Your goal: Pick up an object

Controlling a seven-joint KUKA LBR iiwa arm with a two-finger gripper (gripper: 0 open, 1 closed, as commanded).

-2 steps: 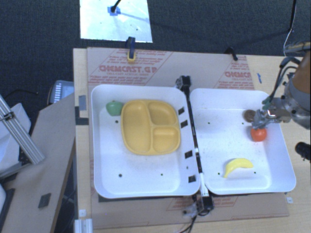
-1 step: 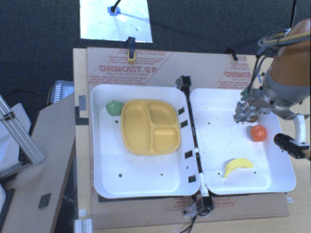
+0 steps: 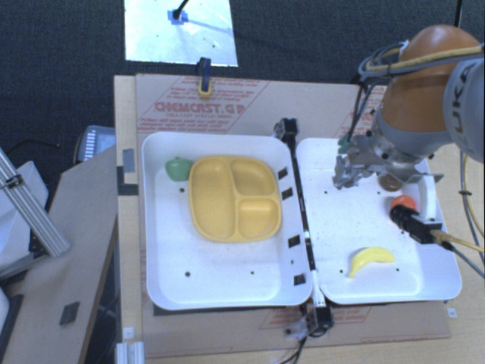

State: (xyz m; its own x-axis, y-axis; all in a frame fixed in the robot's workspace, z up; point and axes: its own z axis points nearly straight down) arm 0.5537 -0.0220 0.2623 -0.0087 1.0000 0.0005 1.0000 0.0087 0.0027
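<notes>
While gripper (image 3: 348,174) hovers in right bin (image 3: 439,279), banana (image 3: 370,259) nearby, orange object (image 3: 405,202) beside.

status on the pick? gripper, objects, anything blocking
Gripper low over right bin, nothing seen between its fingers. Banana lying free near front; orange object partly hidden by arm. Left bin: yellow tray, green object. No visible obstruction.

Smooth matt yellow plastic on the tray (image 3: 233,199). White, faintly glossy plastic on 2 bins (image 3: 220,287). Glossy yellow skin on the banana (image 3: 370,259). Printed brown cardboard (image 3: 227,101) beneath. Shiny metal plate (image 3: 151,21) behind.
</notes>
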